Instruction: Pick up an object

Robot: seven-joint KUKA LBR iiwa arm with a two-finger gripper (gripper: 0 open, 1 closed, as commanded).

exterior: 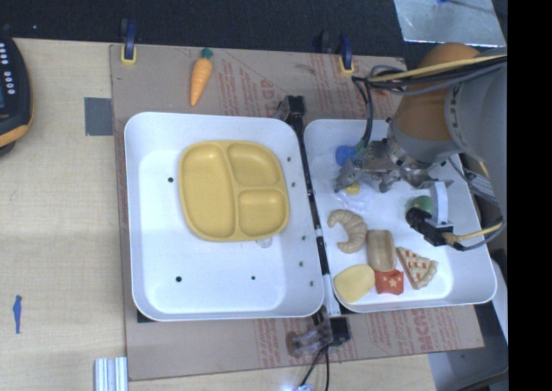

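The pincer hangs low over the upper part of the right bin, near a small blue piece; whether it is open or grips anything, I cannot tell. The croissant, bread piece and pizza slice lie nearer the front rim, so nothing looks lifted yet and the pick seems still ahead.

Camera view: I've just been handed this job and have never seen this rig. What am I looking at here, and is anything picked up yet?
One fixed camera looks down at a slant on a bench. The grey arm with an orange band reaches in from the right. Its hand is low over the right bin; I can't see anything between its fingers. That bin holds toy food: a croissant, a bread piece, a pizza slice, a red cube, a yellow round piece. The left bin holds a yellow divided plate. A toy carrot lies outside.
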